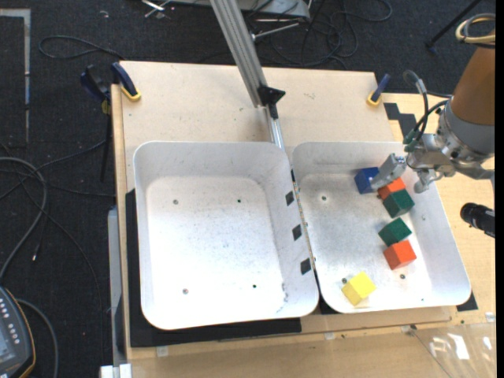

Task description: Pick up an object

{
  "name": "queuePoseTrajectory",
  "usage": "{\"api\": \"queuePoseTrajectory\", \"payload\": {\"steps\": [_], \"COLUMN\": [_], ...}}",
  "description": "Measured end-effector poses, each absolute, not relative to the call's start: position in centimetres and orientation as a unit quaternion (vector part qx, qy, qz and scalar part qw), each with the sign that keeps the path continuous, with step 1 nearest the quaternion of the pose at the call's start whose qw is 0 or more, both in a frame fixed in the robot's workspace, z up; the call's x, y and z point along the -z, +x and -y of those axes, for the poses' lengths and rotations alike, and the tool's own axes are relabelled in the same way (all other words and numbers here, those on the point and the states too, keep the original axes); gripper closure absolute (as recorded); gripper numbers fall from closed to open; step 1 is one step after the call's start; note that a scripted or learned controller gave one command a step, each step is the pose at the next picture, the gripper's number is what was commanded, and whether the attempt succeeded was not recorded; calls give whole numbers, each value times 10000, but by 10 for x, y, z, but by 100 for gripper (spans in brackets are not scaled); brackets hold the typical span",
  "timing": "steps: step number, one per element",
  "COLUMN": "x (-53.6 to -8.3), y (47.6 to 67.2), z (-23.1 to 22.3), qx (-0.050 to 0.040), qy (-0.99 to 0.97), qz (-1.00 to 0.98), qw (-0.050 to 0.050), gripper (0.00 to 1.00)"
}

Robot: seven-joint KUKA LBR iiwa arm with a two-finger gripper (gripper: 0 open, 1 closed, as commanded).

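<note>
The right bin (331, 164) holds several small blocks. A blue block (365, 180) lies near its back, touching an orange block (391, 187) and a green block (398, 203) just in front of it. Further forward sit another green block (394, 231) and a red-orange block (400, 253). A yellow block (358, 287) lies alone near the front rim. My gripper (407, 176) hangs over the back right of this bin, above the orange block. It is open with nothing between its fingers.
The left bin (209, 211) sits beside the right one, their rims meeting along the middle. A slanted metal pole (240, 42) rises from behind the bins. Clamps sit at the bench's back corners, and cables lie on the dark floor.
</note>
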State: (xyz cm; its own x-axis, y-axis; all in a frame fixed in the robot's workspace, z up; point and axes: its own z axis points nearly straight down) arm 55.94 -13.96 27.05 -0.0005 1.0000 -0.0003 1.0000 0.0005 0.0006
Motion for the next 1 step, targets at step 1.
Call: {"api": "queuePoseTrajectory", "payload": {"steps": [1], "x": [-93], "y": [539], "z": [150], "qx": [2], "qy": [7073], "qz": [-7069], "qw": [8], "gripper": [0]}}
